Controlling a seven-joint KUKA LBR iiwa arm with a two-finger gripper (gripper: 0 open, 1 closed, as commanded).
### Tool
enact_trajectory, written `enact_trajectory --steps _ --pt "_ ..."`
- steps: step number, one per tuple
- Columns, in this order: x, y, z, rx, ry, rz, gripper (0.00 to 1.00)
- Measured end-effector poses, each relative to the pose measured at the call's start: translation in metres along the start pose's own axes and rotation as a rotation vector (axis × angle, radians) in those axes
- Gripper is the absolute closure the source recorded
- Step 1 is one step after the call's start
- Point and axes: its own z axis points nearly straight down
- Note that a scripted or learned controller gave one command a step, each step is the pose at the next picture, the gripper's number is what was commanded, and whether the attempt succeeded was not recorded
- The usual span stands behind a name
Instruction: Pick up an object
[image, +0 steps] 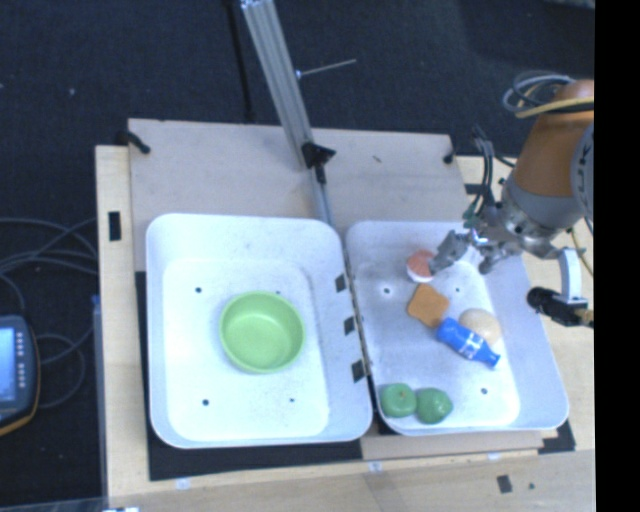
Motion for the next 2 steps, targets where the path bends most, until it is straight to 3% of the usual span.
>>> enact_trajectory --steps 1,2 --pt "0.007 0.001 0.045 0.0 0.0 0.0 0.0" --pt "0.006 0.003 0.032 -0.006 -0.001 0.001 1.0"
